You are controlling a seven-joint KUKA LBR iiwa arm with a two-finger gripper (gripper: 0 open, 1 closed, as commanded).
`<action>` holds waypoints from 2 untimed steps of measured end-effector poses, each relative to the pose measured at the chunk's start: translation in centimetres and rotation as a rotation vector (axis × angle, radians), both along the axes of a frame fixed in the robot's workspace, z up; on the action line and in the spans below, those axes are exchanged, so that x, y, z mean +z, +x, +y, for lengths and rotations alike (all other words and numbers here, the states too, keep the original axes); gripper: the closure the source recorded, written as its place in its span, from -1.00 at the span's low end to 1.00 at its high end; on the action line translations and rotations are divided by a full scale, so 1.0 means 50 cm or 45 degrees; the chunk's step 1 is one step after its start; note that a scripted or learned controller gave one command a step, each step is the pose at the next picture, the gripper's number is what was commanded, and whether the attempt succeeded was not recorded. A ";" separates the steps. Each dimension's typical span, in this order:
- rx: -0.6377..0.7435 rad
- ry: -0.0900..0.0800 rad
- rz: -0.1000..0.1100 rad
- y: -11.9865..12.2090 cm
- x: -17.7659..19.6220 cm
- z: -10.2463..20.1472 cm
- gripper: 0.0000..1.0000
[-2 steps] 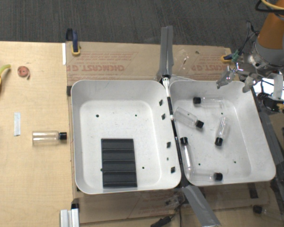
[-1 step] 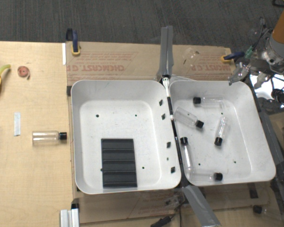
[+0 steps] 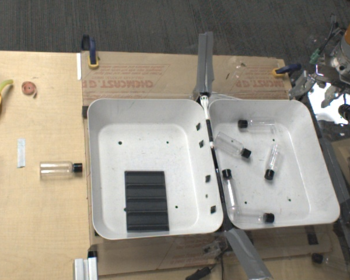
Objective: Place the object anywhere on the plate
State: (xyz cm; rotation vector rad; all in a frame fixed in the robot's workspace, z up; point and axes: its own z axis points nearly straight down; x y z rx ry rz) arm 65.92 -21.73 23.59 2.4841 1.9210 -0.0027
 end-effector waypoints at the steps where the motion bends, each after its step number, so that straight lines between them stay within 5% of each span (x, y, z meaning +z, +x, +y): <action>1: -0.095 0.000 0.002 -0.045 0.272 0.009 -1.00; 2: -0.223 0.000 0.002 -0.138 0.410 0.025 -1.00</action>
